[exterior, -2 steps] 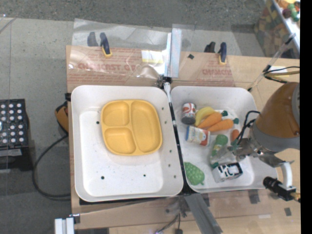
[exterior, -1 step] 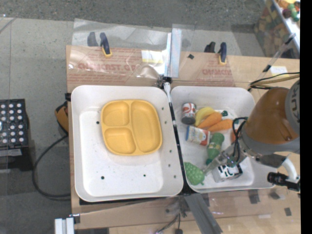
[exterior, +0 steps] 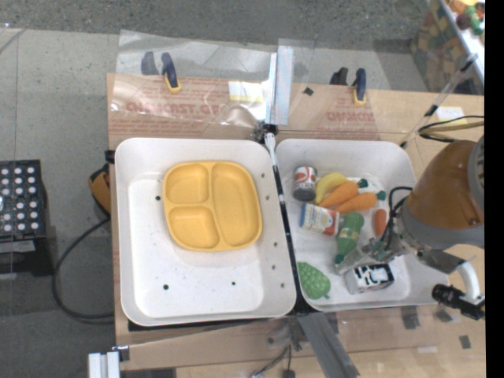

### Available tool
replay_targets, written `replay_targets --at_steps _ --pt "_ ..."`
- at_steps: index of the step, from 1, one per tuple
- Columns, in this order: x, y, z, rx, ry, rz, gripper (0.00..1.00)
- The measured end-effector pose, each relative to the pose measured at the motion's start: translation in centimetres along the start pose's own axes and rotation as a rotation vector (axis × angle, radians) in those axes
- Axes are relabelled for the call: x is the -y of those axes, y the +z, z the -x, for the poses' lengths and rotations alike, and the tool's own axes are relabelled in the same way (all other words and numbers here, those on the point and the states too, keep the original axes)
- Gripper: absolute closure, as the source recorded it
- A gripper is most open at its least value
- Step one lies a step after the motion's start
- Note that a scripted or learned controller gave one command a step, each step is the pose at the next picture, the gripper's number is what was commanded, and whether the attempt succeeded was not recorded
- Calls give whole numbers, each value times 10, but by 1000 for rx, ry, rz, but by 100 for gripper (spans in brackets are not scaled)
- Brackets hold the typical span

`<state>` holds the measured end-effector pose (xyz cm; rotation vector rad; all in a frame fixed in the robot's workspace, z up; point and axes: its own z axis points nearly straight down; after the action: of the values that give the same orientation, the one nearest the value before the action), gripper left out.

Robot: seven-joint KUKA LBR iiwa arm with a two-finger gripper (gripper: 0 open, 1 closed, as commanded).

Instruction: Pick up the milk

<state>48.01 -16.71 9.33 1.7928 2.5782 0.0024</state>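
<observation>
Nearest the lens rose the grey arm [exterior: 445, 203], its orange band bulking over the right bin's [exterior: 402, 157] right edge. The gripper [exterior: 383, 250] hung low in that bin's front right part, just above the milk [exterior: 370, 276]; whether it was open or closed could not be told, and nothing showed in its grasp.

That black-and-white carton lay on its side near the front wall. Its long axis ran roughly left to right across the view, the right end tipped slightly toward the back. Which end was the top was perhaps too blurred to judge. A green bottle [exterior: 347, 239] lay just to its left and behind, and a green leafy toy [exterior: 313, 280] sat at the front left corner. Farther back were a white box [exterior: 320, 218] with a red and blue label, two carrots [exterior: 350, 198], a banana [exterior: 328, 184] and a can [exterior: 304, 182].

The left bin [exterior: 142, 290] carried a yellow divided plate [exterior: 212, 205].

Both bins rested on a cardboard-covered bench [exterior: 394, 113], where clear plastic sheeting was pinned by blue clamps [exterior: 168, 70]. Grey speckled floor [exterior: 55, 93] surrounded it, with a black perforated box [exterior: 20, 203] and a dark cable [exterior: 71, 266] at the left.
</observation>
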Motion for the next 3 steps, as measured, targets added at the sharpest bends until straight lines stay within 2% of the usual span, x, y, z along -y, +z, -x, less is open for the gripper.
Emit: replay_targets --at_steps 1,2,3 --pt "-5 0 -17 3 -228 -2 0" --pt "-5 -10 -16 4 -224 1 100" --pt "-40 -91 -21 1 0 -4 100"
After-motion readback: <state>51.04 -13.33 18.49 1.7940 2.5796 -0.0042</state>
